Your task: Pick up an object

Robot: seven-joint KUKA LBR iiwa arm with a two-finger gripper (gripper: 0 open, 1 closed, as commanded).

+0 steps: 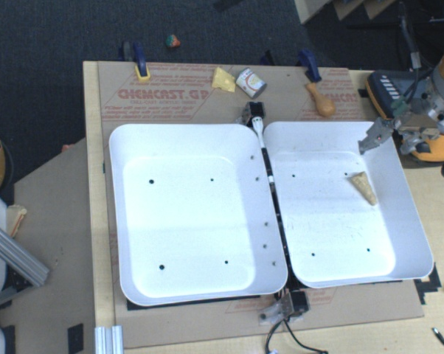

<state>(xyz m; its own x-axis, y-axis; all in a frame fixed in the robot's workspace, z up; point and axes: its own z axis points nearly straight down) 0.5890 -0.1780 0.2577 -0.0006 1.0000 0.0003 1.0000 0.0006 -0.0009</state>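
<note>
1. The step is the approach: the claw [371, 140] hangs over the right bin's [399, 268] far right corner; I cannot tell its opening.
2. The wedge [363, 186] lies near the bin's right wall.
3. Next, it must descend onto the wedge.

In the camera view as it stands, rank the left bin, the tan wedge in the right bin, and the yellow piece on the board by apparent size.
1. Left bin, by far the largest.
2. Tan wedge and yellow piece: they look about alike, so I will not rank them.
</note>
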